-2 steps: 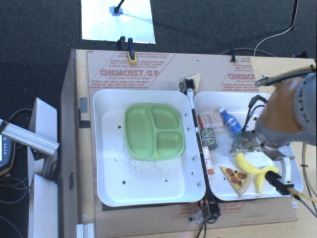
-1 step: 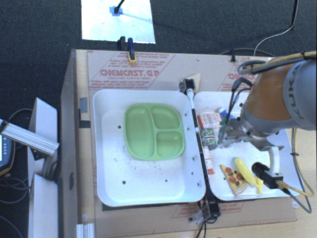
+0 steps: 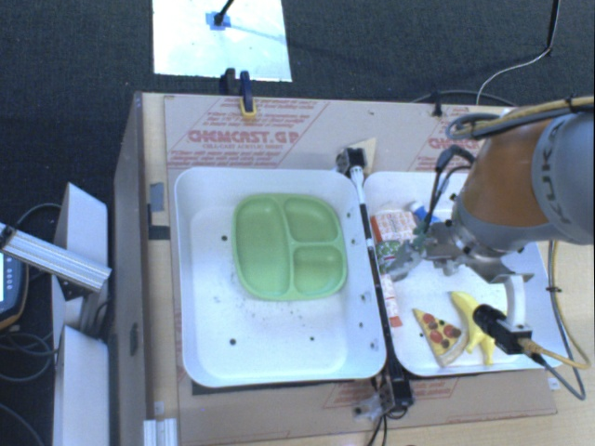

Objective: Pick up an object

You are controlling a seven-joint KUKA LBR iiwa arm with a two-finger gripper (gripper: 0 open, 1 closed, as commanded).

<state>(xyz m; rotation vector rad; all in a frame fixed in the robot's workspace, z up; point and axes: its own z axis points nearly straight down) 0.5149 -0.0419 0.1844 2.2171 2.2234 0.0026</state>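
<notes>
A single fixed camera looks down at a slant from above the bench, far enough to take in both shallow white plastic bins side by side, the dark carpeted floor beyond, and the grey, orange-banded arm entering from the right.

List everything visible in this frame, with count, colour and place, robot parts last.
White bins: two, side by side on the bench.
Divided plate: one, green, in the left bin.
Pizza slice toy: one, red and tan, right bin, near edge.
Banana toy: one, yellow, beside the pizza slice.
Packet: one, red and white, right bin, far left part.
Arm: one, grey with orange band, over the right bin.
Gripper: one, low beside the packet.
</notes>
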